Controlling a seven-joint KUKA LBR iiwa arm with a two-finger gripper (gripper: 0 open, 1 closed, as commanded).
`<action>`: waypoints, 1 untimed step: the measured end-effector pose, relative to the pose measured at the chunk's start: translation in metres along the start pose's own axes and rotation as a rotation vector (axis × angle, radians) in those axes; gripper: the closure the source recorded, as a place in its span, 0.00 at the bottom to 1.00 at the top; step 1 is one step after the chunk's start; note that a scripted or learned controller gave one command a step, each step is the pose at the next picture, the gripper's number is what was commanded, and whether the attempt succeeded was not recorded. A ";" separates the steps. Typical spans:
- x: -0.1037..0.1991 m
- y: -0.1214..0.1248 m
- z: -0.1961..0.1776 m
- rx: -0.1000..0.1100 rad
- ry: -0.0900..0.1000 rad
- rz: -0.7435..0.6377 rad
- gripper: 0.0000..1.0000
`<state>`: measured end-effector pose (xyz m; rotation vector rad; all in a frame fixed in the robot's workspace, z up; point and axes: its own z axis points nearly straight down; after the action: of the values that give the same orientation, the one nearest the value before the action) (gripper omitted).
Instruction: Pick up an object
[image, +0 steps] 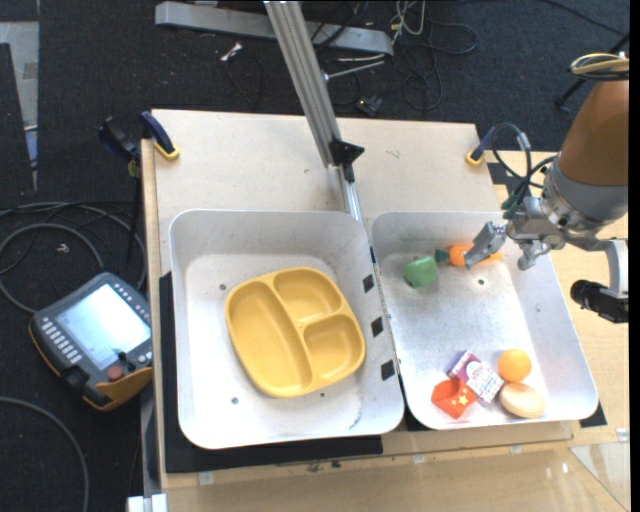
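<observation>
My gripper (506, 248) hangs over the back of the right bin (560, 300), its two fingers spread apart and open with nothing between them. A small orange piece (459, 255) lies just left of the left finger (487, 242), touching or nearly touching it. A green object (421, 271) sits a little further left on the bin floor. At the bin's front right corner lie an orange ball (514, 364), a beige egg-shaped item (521, 400), a red piece (452, 397) and a pink and white packet (477, 377).
A yellow divided plate (295, 328) lies in the left bin (190, 300). A metal pole (315, 90) rises slanting from between the bins at the back. A teach pendant (90, 340) lies on the floor at the left.
</observation>
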<state>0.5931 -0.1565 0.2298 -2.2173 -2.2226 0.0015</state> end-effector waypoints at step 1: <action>0.000 0.000 0.000 0.000 0.000 0.001 0.00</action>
<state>0.5931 -0.1565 0.2299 -2.2182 -2.2219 0.0013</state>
